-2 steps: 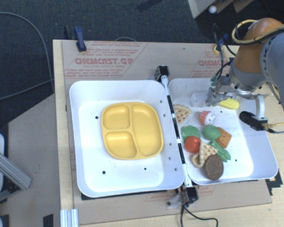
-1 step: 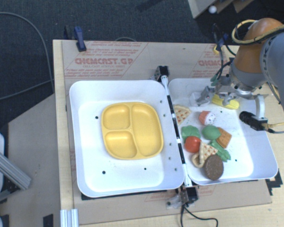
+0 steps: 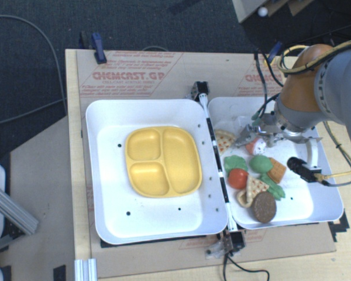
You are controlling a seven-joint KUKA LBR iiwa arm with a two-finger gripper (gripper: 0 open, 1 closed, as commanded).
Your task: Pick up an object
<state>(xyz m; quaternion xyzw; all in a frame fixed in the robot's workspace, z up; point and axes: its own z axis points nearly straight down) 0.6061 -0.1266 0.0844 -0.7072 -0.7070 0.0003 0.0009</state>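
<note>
Hung low over the right bin, gripper down among toy food; jaw state impossible to tell at that angle. Nearest candidate: a small red-and-white piece, possibly touching the fingertips, just toward the bin's near edge. Too small to read any long axis or heading. Beyond it, green pieces and a red tomato, nearer that edge.

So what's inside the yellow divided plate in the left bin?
Nothing shows in the yellow plate: all three compartments look bare. The left bin floor under it is covered, so anything beneath can't be seen.
</note>
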